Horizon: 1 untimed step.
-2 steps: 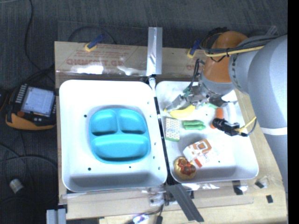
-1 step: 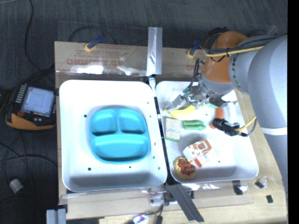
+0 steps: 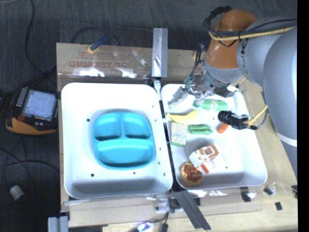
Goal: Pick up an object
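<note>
Currently pincer [image 3: 195,93] hovers over right bin [image 3: 251,153] far end, just above the yellow banana [image 3: 183,115] and green item [image 3: 211,104]; cannot tell its opening or any hold. Best: centre on one piece, descend straight, avoid neighbours.

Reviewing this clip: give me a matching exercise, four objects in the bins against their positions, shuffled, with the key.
Things:
1. blue tray
2. banana
3. round brown item
4. orange-and-white carton

Places:
A. right bin, front edge near the divider
B. left bin, centre
C. right bin, back half, beside the gripper
D. right bin, just behind and right of the brown item

Pairs: 1-B, 2-C, 3-A, 4-D
</note>
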Available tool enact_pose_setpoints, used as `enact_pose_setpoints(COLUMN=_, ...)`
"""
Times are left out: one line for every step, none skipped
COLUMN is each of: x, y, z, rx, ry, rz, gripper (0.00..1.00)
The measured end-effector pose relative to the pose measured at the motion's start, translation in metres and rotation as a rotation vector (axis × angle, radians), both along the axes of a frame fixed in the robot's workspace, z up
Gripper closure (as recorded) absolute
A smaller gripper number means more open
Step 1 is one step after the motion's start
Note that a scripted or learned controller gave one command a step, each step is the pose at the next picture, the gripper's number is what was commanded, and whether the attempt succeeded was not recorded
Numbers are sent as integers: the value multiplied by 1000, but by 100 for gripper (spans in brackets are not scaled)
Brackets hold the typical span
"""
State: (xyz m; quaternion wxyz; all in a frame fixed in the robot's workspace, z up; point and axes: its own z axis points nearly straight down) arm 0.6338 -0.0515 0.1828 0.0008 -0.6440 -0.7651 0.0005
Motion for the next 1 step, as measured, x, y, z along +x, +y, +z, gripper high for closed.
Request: enact_pose_setpoints(x=-8, y=-44, z=-91, rx=1, ry=-1, rz=101, gripper=0)
